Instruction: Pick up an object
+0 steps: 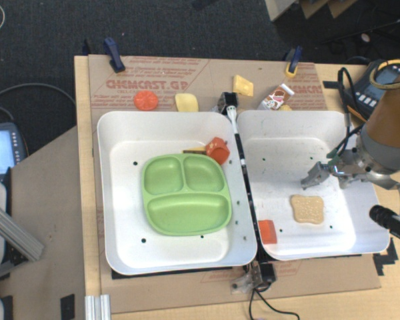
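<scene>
Gripper [318, 174]: over the right bin [280, 133], whether apart or together cannot be told
Toast slice [308, 209]: right bin floor, just near-side of gripper
Green divided plate [185, 194]: left bin [117, 179]

The setting is a robotics lab test bench. A cardboard sheet [187, 79] is clamped to the bench by blue clamps [113, 54] at the far edge, cables [270, 302] trail from the near edge, and dark carpet [120, 12] lies beyond. A monitor [0, 149] stands at the left.
</scene>
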Controlling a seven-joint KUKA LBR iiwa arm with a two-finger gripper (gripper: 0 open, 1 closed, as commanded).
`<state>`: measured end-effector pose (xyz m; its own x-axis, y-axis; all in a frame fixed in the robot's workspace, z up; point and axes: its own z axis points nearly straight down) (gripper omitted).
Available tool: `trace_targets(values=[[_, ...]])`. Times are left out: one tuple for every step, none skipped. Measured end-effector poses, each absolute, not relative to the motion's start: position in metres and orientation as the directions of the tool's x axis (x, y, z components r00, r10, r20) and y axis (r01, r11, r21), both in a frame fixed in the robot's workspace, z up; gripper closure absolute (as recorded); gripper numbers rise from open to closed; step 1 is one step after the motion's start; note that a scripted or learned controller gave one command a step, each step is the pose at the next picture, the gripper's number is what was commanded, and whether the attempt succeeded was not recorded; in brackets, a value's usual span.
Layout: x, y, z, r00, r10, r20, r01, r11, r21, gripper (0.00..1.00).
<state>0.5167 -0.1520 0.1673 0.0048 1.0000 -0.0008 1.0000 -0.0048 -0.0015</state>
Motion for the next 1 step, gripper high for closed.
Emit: trace_targets(values=[[0.5071, -0.1353, 0.0846, 0.0, 1.0, -0.005, 1.0, 0.0, 0.007, 0.0]])
